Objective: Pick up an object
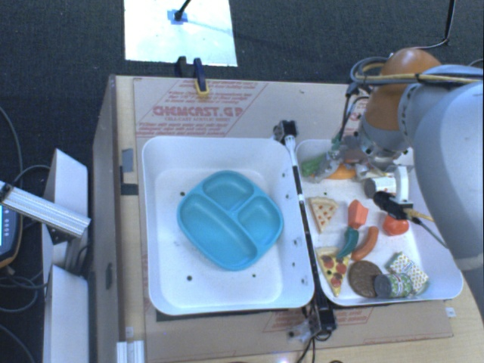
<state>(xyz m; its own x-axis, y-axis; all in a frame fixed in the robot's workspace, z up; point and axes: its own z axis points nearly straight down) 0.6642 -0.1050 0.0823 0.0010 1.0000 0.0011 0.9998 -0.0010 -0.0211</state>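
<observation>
My gripper (338, 159) is low over the far end of the right bin (446, 278), at the end of the grey arm with the orange band. Right beside it lie a green toy (311, 165) and a yellow-orange piece (345, 174); whether it touches either is unclear. Further down the bin lie a pizza slice (324, 212), an orange-red piece (357, 213), a red piece (395, 225), a sausage (365, 242), a teal pepper (348, 242), a second pizza slice (331, 269), a brown cookie (364, 277) and a patterned packet (406, 273).
The left bin (162, 203) holds a blue divided plate (229, 219). A ridge (300, 203) separates the two bins. The arm's bulk covers the right bin's far right corner. Cardboard (204, 104) lies beyond the bins.
</observation>
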